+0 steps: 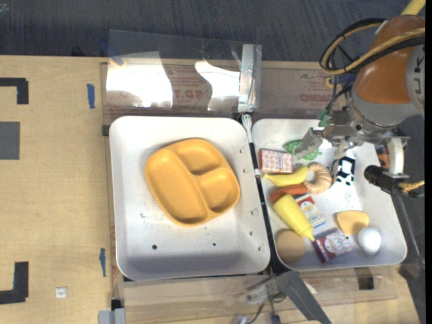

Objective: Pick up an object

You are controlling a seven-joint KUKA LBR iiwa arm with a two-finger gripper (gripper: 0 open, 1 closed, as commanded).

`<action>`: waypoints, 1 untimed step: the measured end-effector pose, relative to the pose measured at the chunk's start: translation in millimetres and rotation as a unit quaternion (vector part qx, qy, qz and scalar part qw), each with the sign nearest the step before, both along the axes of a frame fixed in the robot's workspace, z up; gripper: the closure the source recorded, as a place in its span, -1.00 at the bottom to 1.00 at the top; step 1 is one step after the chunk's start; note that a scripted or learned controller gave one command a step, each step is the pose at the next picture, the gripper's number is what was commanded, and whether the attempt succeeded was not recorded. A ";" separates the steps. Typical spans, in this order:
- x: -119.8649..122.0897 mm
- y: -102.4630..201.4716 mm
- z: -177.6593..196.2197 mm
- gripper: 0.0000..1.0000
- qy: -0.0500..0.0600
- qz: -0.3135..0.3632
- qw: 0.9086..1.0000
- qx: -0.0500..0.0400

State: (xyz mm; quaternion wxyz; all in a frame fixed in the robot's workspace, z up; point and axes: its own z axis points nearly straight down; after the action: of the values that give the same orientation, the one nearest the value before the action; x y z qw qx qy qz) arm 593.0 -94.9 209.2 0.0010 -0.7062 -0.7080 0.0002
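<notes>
Left bin, white & shallow, is the ref pt. Yellow divided plate sits approx. centred in it. Right bin butts against its rt side. Clear plastic sheet stands behind it, w/ metal strip at back-rt corner. Cardboard bench top spreads to its left, w/ blue tape & black corner marks.

Tan bench w/ two white bins side-by-side

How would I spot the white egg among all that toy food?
Look in the right-hand white bin, at its near right corner. The egg lies there beside a yellow wedge; it is the only plain white, smooth, rounded thing.
</notes>
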 end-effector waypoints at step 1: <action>33.8 -3.1 -106.2 -1.00 -0.008 0.017 1.000 -0.001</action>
State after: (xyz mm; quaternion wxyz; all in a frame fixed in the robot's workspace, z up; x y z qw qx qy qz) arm 626.8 -98.0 103.0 -0.0059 -0.6941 -0.7198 -0.0047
